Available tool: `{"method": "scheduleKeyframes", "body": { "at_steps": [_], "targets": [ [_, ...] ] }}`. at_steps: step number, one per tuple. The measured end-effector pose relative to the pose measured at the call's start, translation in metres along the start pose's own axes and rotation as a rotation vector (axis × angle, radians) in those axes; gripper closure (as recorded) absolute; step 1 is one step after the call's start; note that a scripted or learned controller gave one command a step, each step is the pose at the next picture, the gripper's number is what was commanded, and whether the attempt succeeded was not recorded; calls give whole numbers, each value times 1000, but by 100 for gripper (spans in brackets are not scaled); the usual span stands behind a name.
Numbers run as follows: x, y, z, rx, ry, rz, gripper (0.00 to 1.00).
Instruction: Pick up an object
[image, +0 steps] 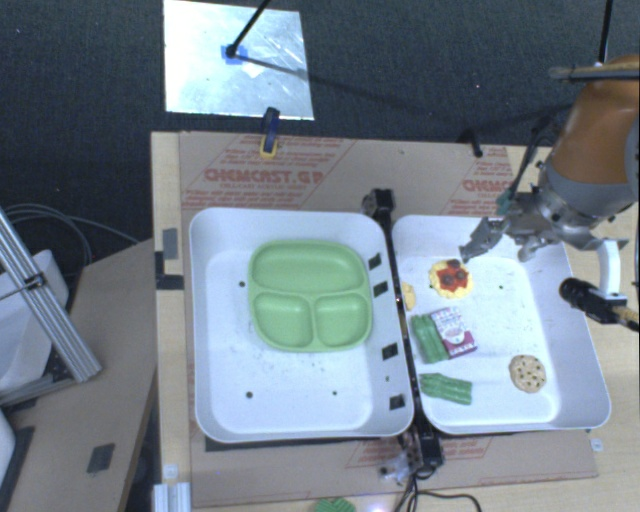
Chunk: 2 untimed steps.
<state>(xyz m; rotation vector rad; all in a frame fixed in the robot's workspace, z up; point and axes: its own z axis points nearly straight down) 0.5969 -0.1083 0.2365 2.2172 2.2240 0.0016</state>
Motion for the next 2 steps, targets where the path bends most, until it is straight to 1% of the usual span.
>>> {"method": "scheduleKeyframes", "body": {
  "at_steps": [1, 2],
  "targets": [
    [-34, 31, 77, 3, -1, 4, 0],
    [-36, 46, 151, -6, 6, 3, 0]
  ]
}}
